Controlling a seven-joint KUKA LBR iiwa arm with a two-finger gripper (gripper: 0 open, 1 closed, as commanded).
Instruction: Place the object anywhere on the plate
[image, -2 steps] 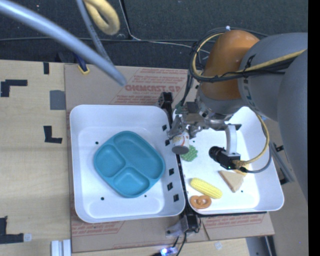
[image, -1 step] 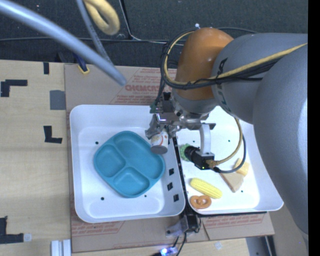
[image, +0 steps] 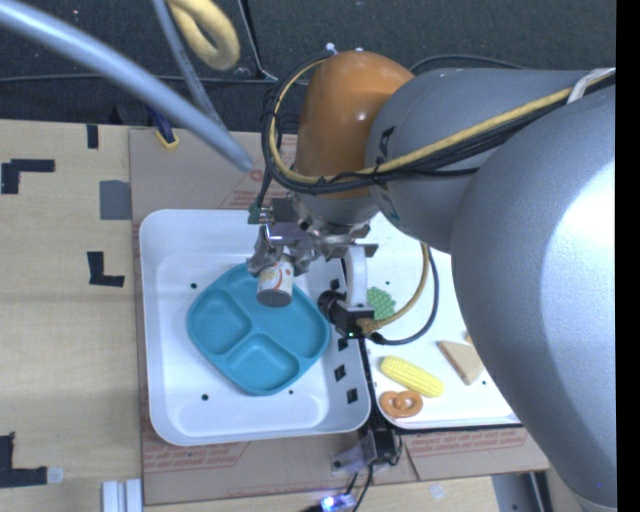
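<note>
I am hanging my gripper (image: 275, 268) over the left bin (image: 165, 300), just above the far right corner of the blue plate (image: 255, 340). Between my fingers I am gripping a small can-like object (image: 275, 287), pale with a reddish band, its round grey end facing the camera. The fingers are closing on its upper part, and the can is sitting below them, tilted a little. It is overlapping the plate's far edge in the picture, but I cannot tell whether it is touching the plate or hanging just clear of it.

I am judging this to be the placing step: the object is in hand and already over the target. The plate has three compartments, and the can is lying over the far right one, close to the rim.

The next move is asking for a small descent until the can is resting on the plate, then a release and a straight lift away. Because I am near the rim, easing a little toward the plate's middle first would be safer. A round can released on its side may roll, so I am wanting it low and settled before letting go.

In the right bin (image: 440, 405) are lying a yellow corn cob (image: 412, 375), an orange pretzel-like ring (image: 404, 403), a tan wedge (image: 462, 360) and a green item (image: 380, 298).
</note>
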